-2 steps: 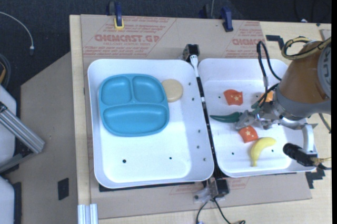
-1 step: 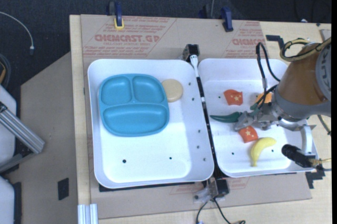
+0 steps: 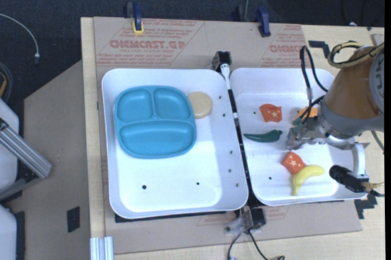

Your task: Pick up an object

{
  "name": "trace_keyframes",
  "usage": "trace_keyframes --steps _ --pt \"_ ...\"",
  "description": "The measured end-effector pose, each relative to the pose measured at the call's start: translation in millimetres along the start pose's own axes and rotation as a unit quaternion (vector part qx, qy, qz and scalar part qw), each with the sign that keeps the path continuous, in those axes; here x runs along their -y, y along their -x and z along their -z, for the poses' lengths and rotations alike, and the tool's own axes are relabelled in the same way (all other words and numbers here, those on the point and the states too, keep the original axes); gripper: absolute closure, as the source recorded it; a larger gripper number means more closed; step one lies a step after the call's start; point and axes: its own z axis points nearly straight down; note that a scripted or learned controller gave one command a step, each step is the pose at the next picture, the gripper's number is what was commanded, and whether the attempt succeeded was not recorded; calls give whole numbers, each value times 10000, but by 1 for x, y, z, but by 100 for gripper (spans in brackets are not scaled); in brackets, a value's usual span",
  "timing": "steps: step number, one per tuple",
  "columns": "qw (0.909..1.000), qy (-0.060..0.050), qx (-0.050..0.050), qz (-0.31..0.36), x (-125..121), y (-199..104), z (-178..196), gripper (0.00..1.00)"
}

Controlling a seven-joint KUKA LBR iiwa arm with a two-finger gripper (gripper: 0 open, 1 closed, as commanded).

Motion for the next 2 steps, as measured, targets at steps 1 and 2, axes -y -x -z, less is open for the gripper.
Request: trace_keyframes --steps 1,2 --pt "10000 40 14 14 -2 -6 62 100" --pt "10000 49 17 14 -4 -8 126 100"
